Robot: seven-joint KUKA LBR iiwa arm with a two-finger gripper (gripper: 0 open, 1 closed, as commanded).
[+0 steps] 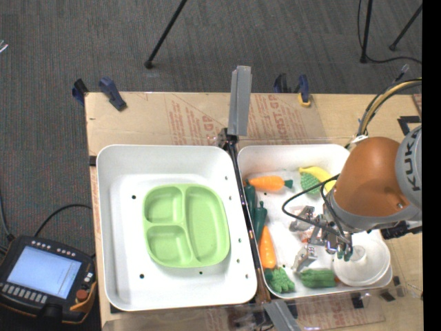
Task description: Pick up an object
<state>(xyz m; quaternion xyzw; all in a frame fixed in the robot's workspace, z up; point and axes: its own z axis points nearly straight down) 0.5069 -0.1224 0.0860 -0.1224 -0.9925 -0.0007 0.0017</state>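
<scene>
From the camera view, you've got the grey arm's two-finger gripper (pixel 311 248) down low in the right-hand shallow white bin (pixel 289 154), hovering among the toys; whether anything sits between its tips I can't tell, they're too small and cluttered to read. Nearest target looks like the small green leafy plastic vegetable (pixel 318 278), just beside the gripper and touching the round white bowl (pixel 364 266). I'd judge it light, stiff and a bit slick, so take it across its narrow middle. Around it: an orange plastic carrot (pixel 268 183) near the far wall, a yellow plastic corn cob (pixel 314 176) beside it, a second orange carrot (pixel 267 247) along the left wall, a dark green pod-shaped toy (pixel 256 209) above that. Over in the left-hand white bin (pixel 114 185), you've got one light green three-compartment plastic plate (pixel 186 226), compartments bare.
</scene>
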